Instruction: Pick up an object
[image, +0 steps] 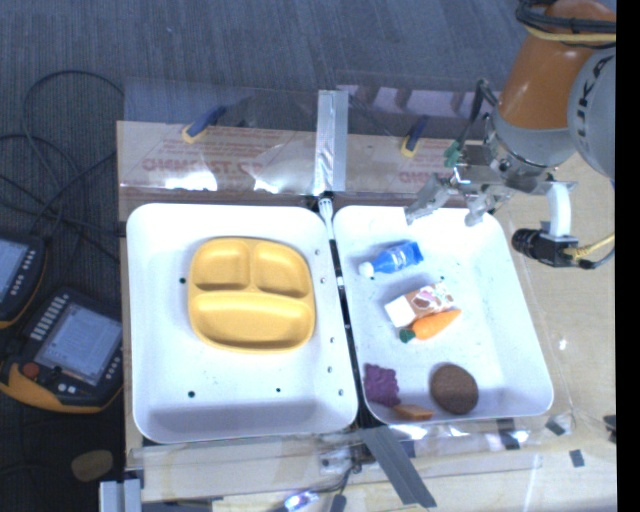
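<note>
The gripper (448, 208) is hovering over the far edge of the right bin (520, 330) with its fingers apart and nothing between them. The nearest object, a blue bottle (393, 258), is lying just below it. The arm should be lowering straight onto the bottle's middle, fingers across its narrow width.

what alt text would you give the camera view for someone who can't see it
Seen from above, the arm's open pincer hovers over the far edge of the right bin, which holds a blue bottle, a carrot, a purple toy and a brown round item. The left bin holds a yellow divided plate.
</note>
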